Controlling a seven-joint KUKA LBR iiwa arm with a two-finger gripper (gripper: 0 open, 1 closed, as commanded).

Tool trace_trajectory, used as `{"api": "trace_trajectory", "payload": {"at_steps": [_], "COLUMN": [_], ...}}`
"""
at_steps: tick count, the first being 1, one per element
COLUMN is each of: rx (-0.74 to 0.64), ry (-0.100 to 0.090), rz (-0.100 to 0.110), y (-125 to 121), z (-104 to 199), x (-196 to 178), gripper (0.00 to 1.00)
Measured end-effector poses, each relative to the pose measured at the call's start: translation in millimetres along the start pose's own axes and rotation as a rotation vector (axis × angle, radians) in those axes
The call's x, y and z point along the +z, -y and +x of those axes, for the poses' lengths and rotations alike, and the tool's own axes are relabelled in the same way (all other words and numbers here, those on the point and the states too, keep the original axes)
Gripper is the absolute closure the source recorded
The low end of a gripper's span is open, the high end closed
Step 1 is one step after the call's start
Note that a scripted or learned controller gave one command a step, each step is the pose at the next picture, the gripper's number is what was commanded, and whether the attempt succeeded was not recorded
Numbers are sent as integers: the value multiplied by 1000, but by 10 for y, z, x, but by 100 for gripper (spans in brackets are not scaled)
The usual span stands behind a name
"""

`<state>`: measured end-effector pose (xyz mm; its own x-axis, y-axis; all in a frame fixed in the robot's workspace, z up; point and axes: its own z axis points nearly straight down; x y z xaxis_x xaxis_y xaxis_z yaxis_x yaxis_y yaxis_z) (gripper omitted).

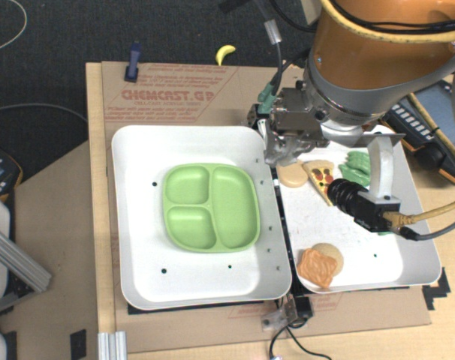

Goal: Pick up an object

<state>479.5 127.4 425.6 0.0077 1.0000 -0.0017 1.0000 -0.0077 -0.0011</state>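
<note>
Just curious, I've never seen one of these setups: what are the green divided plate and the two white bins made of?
The green divided plate looks like moulded plastic, judging by its matte, even colour and soft rounded compartment edges. The left white bin and right white bin also look like plastic, or possibly coated metal: smooth, slightly glossy, with rounded corners and small dark dots that could be holes or fasteners.

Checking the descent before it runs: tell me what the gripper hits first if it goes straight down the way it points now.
Most likely the round tan piece at the near-left corner of the right bin. The gripper hangs right above it, pointing down. Depth is unclear from this slant, so it could land on the bin's rim beside it.
</note>
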Motion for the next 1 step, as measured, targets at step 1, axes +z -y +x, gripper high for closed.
{"api": "trace_trajectory", "payload": {"at_steps": [1], "rx": [-10], "ry": [1], "rz": [8], "y": [13], "z": [275], "x": [706], "gripper": [100]}}
